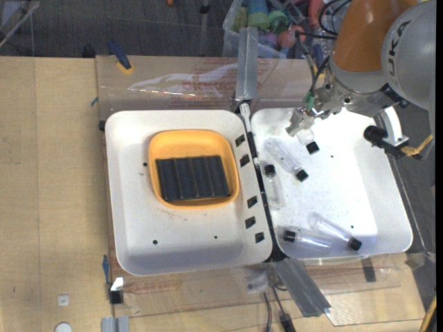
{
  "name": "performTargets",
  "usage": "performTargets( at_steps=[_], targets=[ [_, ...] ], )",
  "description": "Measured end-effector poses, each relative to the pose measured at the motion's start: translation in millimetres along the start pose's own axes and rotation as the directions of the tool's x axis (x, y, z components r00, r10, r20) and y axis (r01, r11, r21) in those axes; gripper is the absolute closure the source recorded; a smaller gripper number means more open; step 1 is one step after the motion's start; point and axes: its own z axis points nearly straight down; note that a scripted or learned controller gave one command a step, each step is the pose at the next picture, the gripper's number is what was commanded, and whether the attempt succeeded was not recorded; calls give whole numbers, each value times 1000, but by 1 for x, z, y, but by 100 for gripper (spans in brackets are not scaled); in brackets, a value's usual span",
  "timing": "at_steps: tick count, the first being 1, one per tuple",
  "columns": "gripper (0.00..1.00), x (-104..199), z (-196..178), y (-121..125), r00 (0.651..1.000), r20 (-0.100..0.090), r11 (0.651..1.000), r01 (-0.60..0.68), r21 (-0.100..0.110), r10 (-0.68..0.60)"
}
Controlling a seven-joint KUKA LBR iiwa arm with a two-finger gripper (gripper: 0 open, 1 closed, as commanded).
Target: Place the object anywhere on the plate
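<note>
An orange plate [158,148] lies in the left bin [131,234], with a black ridged block [192,178] resting on it. Several clear tubes with black caps lie in the right bin [384,206]: one [286,156] near the bin's back left, one [271,187] along the left wall, and two near the front [333,229] [304,239]. A small black piece [311,146] sits just in front of my gripper [302,122], which hangs over the back left of the right bin. I see nothing held in it.
A metal divider [243,81] runs between the bins at the back. A box of coloured toys [284,5] stands behind the bench. The grey arm with its orange band [367,26] comes in from the upper right.
</note>
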Motion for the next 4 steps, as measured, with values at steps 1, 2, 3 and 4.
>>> performTargets(
  at_steps=[1, 2, 3, 4],
  targets=[
    [100, 13, -4, 6, 967, -2, 967, 255, 1, -255],
    [100, 27, -47, 10, 962, -1, 962, 272, -1, -272],
    [100, 23, -72, 7, 933, 2, 933, 361, -2, -361],
    [100, -13, 18, -19, 755, -3, 755, 656, -1, -656]
  ],
)
